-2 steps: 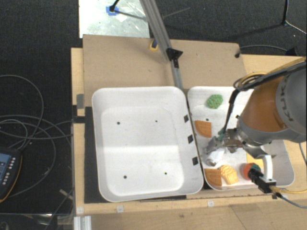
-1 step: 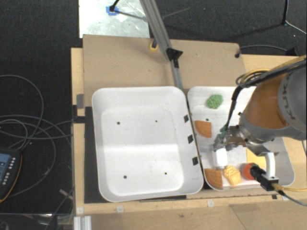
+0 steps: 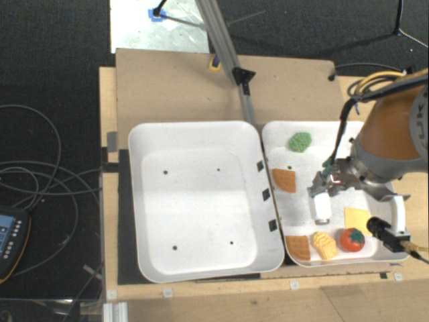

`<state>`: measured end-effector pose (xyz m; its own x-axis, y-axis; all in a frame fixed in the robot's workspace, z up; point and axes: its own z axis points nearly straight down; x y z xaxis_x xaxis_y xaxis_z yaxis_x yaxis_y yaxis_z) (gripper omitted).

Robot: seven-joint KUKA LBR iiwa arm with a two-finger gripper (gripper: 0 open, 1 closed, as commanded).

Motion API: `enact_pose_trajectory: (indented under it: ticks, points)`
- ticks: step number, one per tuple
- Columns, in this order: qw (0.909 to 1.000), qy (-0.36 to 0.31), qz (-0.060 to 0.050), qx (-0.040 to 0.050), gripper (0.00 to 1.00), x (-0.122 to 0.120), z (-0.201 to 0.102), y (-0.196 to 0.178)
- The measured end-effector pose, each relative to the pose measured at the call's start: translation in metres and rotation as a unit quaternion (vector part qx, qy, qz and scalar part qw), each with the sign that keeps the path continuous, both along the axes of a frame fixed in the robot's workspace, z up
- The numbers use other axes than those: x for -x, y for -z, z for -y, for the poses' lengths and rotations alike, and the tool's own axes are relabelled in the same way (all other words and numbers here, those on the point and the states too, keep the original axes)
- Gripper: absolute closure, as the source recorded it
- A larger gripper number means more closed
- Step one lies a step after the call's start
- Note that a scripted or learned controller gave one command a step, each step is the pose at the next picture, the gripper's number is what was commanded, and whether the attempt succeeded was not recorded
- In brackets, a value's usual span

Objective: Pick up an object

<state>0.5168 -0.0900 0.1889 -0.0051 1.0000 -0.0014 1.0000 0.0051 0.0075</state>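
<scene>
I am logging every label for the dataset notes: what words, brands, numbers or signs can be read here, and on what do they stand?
No text can be read in this view.
The handheld pendant at the left edge has a lit screen, but its content is too small and blurred to read.
The toy foods, the bins and the arm show no legible marking.

A tan worktop point(image 3: 174, 86) was seen set on dark carpeted floor point(image 3: 47, 45). Black cables point(image 3: 40, 173) were strewn across the floor at the left, beside a handheld control pendant point(image 3: 10, 237). A pale sheet point(image 3: 144, 12) was laid beyond the worktop.
</scene>
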Motion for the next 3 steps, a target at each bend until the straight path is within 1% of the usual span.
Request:
enact_pose_trajectory:
  ticks: [1, 2, 3]
  points:
    - [1.0, -0.001, 0.001, 0.0, 1.0, -0.004, -0.005, -0.063]
    - [1.0, 0.0, -0.002, -0.0004, 1.0, -0.005, -0.005, -0.085]
    - [1.0, -0.003, -0.002, -0.0015, 1.0, -0.027, -0.056, -0.089]
